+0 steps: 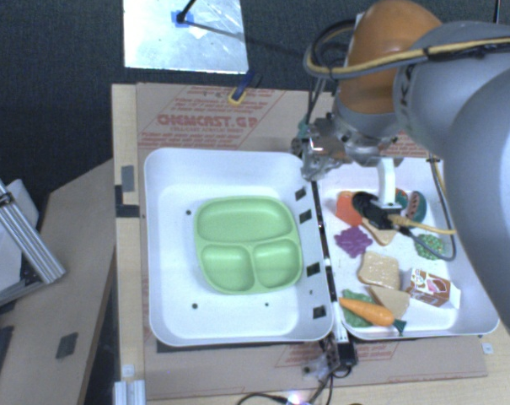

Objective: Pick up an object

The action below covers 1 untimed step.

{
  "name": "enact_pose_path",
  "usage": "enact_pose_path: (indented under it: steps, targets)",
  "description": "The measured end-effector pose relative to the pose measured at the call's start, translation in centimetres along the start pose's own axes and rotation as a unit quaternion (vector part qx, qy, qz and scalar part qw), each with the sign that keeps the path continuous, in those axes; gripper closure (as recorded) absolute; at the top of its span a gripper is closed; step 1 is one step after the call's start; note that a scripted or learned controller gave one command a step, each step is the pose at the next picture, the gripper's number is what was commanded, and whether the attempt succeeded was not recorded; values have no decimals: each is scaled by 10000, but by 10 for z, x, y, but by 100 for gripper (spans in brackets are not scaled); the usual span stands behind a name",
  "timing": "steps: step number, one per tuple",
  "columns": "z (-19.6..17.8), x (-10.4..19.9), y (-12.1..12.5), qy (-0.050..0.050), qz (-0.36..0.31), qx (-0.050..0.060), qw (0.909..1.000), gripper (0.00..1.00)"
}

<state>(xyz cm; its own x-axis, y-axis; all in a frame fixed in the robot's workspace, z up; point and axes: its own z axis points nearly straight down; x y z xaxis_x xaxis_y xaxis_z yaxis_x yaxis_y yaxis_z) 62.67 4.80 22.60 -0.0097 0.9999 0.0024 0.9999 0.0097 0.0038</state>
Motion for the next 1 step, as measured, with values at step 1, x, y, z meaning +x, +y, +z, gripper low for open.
enact_pose_path:
  steps: [1]
  targets:
    - [0, 52, 12, -8, 5, 2, 10000, 100]
